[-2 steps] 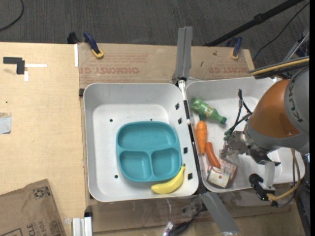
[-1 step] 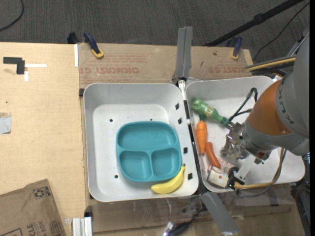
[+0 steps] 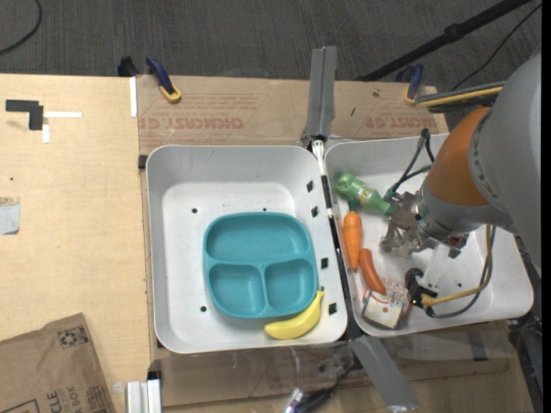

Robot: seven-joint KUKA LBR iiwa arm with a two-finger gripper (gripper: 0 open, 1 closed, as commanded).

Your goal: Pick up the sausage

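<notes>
Hovering right of the carrot (image 3: 352, 231) with the gripper (image 3: 403, 236), open or closed being impossible to tell, and judging the sausage (image 3: 371, 271), lying just below that carrot, as light, soft, slick, best pinched gently across its middle.

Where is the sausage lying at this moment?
In the camera view the sausage lies in the right bin, near its left wall, just below the carrot and above a small box, with the gripper to its upper right.

Overhead (slanted) view, both bins (image 3: 164, 231).
</notes>
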